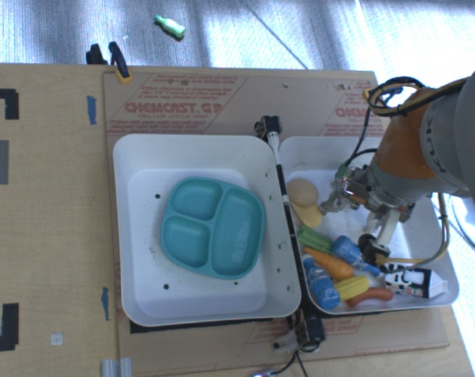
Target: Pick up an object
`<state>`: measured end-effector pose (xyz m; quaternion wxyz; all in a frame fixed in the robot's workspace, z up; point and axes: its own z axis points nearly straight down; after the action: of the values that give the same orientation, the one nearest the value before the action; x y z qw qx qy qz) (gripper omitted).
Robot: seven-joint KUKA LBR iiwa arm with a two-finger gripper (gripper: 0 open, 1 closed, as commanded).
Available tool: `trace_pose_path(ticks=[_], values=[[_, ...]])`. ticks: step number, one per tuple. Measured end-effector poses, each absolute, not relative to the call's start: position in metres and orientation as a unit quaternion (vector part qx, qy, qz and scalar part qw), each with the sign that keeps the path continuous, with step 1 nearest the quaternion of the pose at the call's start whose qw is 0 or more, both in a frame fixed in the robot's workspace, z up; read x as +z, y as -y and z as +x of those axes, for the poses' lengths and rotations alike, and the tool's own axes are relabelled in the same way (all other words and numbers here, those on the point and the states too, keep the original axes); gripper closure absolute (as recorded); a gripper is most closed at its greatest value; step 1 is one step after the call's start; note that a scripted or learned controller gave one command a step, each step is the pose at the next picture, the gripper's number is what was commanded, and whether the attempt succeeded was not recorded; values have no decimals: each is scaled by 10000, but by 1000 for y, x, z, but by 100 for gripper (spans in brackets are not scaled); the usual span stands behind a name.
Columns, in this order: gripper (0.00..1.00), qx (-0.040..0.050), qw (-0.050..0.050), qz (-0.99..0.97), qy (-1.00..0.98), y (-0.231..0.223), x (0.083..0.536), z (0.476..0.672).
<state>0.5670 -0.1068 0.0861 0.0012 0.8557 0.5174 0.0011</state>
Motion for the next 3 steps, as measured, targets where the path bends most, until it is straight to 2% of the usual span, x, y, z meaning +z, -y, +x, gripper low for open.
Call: trace_pose_path(ticks=[1,2,3], values=[[0,1,5,9090,-4167,158,85,628],[100,0,11,9086,-4176,158,96,628],[0,1,10,9086,-4176,157,96,628]])
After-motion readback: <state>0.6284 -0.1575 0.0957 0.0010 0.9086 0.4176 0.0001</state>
